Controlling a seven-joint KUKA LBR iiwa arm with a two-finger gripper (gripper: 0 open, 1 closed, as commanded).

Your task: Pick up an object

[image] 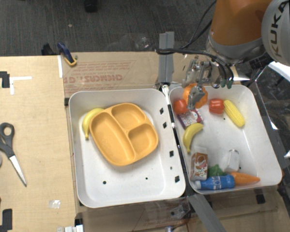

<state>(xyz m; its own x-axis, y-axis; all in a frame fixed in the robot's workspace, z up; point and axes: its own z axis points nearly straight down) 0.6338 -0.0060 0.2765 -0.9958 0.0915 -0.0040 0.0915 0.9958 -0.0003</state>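
1. Hand (pixel 198 92) hangs over the far end of the right bin (pixel 262 131), above an orange object (pixel 189 91); whether it is clenched or released cannot be told.
2. That object is small, rounded, bright orange, beside a red tomato (pixel 180 106).
3. Right bin: corn cob (pixel 234 113), banana (pixel 191 134), carton (pixel 199 166), blue bottle (pixel 215 183), carrot (pixel 244 178).
4. Left bin (pixel 90 188): yellow divided plate (pixel 124 133) and a second banana (pixel 89 120).
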